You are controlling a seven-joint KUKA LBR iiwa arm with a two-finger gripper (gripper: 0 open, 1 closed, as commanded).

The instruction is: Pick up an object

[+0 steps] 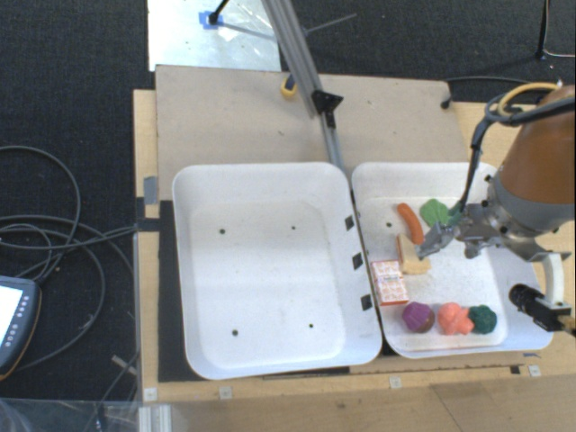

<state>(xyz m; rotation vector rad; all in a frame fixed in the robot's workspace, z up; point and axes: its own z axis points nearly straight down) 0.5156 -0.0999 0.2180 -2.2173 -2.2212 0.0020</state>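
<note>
Two white bins are sitting side by side; the right bin (450, 171) is holding seven small objects at centre right. The gripper (436, 241) is hovering above the tan block (414, 261), its grip unreadable.

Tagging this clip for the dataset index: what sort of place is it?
Most likely a robotics lab bin-picking cell, not a home or kitchen. Two shallow white bins sit on a plywood bench, the grey and orange arm reaches over toy food, and loose cables lie on dark carpet.
</note>
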